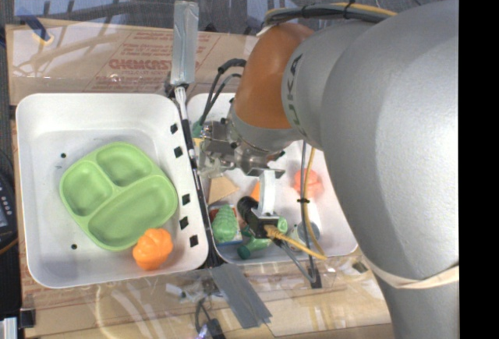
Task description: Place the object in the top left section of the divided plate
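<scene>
Claw: the claw (226, 162) hangs low over the right bin (334, 222), close to the wall it shares with the left bin (31, 119).
Claw state: cannot tell whether it is open or closed; the wrist above covers it, and no object can be seen gripped.
Object: which one is meant is not clear. The likely candidates are the tan wedge (222, 189) just beneath the claw toward the near edge, and the green toy (224, 224) a little further the same way.
Other loose things: a pink toy (309, 181) sits on the claw's far side, toward the arm. An orange pumpkin (153, 248) is across the wall, touching the plate's near rim.
Plate: the green plate (117, 193) lies beside the claw toward the view's left, in the left bin, with its long axis slanting.
Key relation: the carry probably goes sideways over the shared wall, then past the large section to the small ones on the plate's far side from the claw.
Risk: lifting too little could clip the wall.
</scene>
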Tool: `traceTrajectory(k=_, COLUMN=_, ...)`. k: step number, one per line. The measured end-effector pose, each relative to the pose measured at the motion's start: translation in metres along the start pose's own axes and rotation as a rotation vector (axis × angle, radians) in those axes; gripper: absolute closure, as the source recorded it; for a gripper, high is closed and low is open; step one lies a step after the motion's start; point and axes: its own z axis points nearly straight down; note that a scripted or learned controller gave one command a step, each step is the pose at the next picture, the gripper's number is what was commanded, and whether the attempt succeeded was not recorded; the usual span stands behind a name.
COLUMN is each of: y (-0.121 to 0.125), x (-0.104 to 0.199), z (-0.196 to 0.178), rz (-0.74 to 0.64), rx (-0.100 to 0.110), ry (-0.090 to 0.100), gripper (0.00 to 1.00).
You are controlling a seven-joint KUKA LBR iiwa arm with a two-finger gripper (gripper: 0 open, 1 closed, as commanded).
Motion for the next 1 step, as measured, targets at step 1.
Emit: traceTrajectory(k=1, y=0.0064, x=0.0741, z=0.0098, rz=0.1, rx=-0.005, ry=0.001, gripper=1.0)
